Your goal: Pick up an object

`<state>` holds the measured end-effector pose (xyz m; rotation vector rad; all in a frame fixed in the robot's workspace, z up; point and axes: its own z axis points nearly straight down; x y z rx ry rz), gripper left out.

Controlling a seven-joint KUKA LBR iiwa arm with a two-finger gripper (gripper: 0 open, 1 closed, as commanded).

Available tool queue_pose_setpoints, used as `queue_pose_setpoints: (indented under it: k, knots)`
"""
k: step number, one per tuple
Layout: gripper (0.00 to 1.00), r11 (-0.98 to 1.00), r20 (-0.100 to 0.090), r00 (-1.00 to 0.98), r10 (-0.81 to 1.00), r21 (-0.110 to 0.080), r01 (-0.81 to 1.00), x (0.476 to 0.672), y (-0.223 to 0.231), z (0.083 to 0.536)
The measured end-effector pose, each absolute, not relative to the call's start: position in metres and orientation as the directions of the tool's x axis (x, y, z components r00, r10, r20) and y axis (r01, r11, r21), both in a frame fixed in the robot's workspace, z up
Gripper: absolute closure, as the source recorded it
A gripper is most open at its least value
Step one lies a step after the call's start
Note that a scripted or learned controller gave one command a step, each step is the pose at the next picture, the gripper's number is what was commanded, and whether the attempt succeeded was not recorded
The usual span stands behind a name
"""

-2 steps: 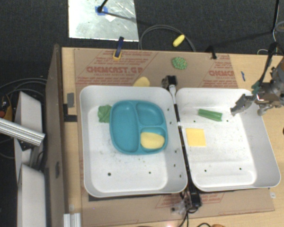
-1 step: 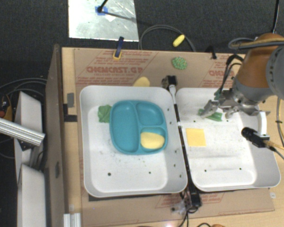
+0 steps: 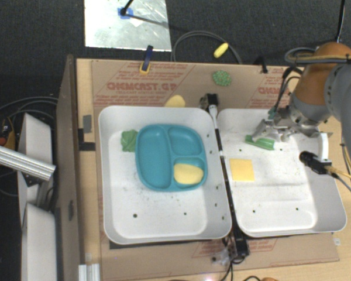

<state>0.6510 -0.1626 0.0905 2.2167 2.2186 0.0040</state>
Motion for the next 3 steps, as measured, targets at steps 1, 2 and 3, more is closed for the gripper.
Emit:
queue_pose_setpoints:
  k: [1, 2, 3]
  knots:
    - [0.00, 0.000, 0.000, 0.000, 1.000, -0.002, 1.000, 0.612, -0.151, 0.084]
    - [0.00, 0.007, -0.001, -0.007, 1.000, 0.008, 1.000, 0.666, -0.141, 0.086]
    - [1.00, 0.007, -0.001, -0.007, 1.000, 0.007, 1.000, 0.665, -0.142, 0.097]
